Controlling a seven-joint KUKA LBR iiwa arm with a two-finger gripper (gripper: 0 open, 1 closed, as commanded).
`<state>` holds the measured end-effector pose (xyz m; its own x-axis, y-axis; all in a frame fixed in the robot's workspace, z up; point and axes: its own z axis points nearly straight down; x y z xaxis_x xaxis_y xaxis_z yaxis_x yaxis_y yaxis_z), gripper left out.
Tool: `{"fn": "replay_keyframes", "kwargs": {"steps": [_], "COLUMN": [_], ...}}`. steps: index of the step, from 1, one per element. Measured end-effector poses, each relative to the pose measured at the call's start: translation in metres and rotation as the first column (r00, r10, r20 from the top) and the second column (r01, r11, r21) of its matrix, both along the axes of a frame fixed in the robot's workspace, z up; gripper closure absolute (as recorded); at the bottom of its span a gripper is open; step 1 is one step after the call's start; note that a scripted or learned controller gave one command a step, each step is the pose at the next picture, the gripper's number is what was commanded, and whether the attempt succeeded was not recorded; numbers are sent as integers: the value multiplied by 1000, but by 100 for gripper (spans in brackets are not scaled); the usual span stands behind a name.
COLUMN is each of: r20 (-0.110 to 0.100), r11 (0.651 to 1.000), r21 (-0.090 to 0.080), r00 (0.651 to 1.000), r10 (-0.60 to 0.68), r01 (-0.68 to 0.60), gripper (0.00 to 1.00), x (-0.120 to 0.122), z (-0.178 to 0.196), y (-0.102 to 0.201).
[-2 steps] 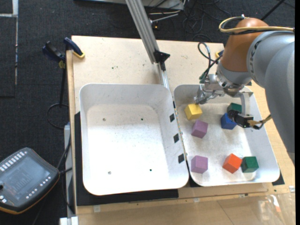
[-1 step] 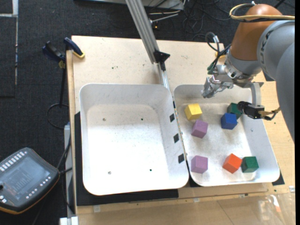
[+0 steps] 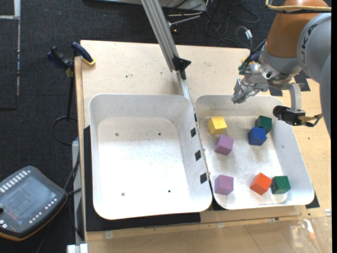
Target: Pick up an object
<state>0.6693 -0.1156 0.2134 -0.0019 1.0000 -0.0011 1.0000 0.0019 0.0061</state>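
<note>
The right bin (image 3: pixel 295 157) holds several small blocks: a yellow one (image 3: pixel 217 125), two purple ones (image 3: pixel 224 144) (image 3: pixel 224 184), a blue one (image 3: pixel 257 136), a dark green one (image 3: pixel 264 122), an orange one (image 3: pixel 260 183) and a green one (image 3: pixel 280 184). My gripper (image 3: pixel 241 96) hangs over the bin's far rim, up and to the right of the yellow block. Nothing shows between its tips, and it stands clear of all the blocks.
The left bin (image 3: pixel 105 141) lies beside the right one. A slanted metal rail (image 3: pixel 163 36) runs down to the gap between the bins. A blue and yellow clamp (image 3: pixel 71 57) sits at the bench's far left corner, and a teach pendant (image 3: pixel 26 202) lies at lower left.
</note>
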Motion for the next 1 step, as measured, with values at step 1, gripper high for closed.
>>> {"fn": "replay_keyframes", "kwargs": {"steps": [1], "r20": [-7], "r11": [1000], "r21": [3], "r00": [1000], "r10": [5], "r01": [-5], "gripper": [100], "x": [-18], "z": [-7], "y": [51]}}
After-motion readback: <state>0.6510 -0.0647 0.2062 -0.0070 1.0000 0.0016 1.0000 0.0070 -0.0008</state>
